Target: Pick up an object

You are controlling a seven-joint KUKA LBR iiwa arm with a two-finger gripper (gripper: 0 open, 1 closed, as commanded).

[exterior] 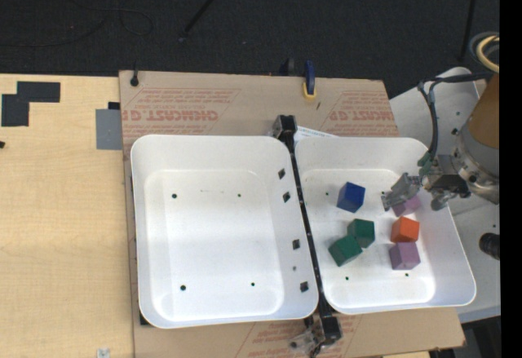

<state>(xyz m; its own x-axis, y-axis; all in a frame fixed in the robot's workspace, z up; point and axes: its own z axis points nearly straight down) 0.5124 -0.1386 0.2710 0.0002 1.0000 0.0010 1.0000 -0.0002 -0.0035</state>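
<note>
The right bin (pixel 457 283) held one blue cube (pixel 351 196), two green cubes (pixel 361 231) (pixel 345 249), one orange cube (pixel 405 228) and two purple cubes, one (pixel 404 255) toward the bin's front edge and the other (pixel 407 203) near its right rim. The gripper (pixel 421 192) stood with its fingers spread, the left one touching that upper purple cube, though nothing sat clearly between them. The arm (pixel 481 136) reached in low over the bin's right rim, beside the left bin (pixel 147 226).

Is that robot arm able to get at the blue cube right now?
Probably yes. The blue cube sits apart from the other blocks in the right bin, with nothing over it, and the gripper hangs just to its right.
</note>
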